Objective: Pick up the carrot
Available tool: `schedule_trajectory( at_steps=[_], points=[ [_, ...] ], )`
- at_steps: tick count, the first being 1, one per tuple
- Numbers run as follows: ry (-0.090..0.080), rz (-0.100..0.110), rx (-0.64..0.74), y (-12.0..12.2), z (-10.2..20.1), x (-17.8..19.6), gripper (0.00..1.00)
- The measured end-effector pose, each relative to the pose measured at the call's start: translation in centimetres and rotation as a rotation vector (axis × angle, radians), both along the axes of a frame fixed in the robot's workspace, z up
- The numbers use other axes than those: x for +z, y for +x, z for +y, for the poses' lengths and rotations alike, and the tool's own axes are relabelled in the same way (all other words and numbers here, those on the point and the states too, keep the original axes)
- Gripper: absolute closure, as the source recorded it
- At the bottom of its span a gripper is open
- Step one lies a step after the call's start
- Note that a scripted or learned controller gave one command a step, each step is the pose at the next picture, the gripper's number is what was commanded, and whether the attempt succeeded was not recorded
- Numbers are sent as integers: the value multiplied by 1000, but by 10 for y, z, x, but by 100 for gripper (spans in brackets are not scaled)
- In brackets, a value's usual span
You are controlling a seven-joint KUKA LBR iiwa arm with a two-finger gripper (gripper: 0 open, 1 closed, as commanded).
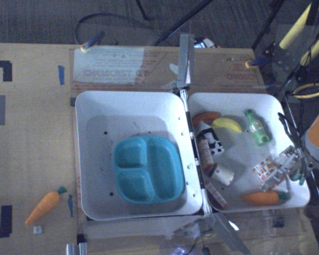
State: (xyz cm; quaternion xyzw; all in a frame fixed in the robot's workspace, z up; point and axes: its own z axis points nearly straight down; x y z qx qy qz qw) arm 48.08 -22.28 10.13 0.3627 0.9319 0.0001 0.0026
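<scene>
faint print on cardboard, unreadable

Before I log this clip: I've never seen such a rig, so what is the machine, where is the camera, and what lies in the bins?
One camera looks down at a slant on a bench with two white bins. The arm, grey with an orange band, reaches in from the right; its gripper hangs over the right bin, just above a carrot. That bin also has a banana, a green bottle and small packets. The left bin holds a blue tray. A second carrot lies on the bench outside the bins. I see nothing held.
</scene>
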Motion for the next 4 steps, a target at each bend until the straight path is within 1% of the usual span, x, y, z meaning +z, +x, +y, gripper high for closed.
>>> schedule_trajectory(
  at_steps=[1, 2, 3, 4],
  points=[
    [1, 1, 1, 0, 0, -15, 0],
    [3, 1, -76, 7, 0, -15, 0],
    [-1, -4, 131, 3, 1, -14, 0],
    [-1, -4, 131, 3, 1, -14, 0]
  ],
)
